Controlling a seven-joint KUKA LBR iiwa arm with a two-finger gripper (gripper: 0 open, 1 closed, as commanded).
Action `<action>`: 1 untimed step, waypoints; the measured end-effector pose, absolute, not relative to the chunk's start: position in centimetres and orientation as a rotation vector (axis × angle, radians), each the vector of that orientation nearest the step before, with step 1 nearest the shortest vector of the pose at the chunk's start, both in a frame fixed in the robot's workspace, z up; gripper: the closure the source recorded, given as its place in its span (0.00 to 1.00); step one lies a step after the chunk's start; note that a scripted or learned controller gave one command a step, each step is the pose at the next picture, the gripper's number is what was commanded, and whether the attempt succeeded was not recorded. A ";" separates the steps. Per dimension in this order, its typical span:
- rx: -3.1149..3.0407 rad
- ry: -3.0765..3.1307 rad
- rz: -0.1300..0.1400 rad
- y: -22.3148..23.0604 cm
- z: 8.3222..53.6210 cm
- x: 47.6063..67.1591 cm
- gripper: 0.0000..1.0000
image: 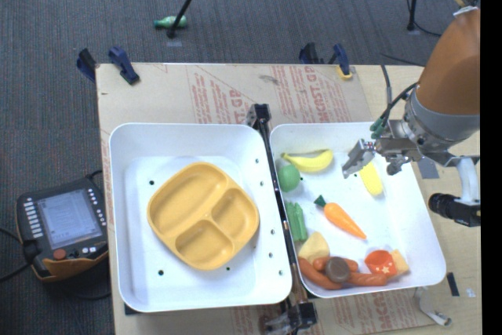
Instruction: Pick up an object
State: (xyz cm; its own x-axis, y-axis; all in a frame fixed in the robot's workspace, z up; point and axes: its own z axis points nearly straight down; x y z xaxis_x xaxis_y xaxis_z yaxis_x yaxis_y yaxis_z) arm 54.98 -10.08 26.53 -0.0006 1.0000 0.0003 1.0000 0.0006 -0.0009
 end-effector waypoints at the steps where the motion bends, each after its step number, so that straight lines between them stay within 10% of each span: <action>1: -2.240 -2.193 0.005 -9.1 11.8 51.1 0.00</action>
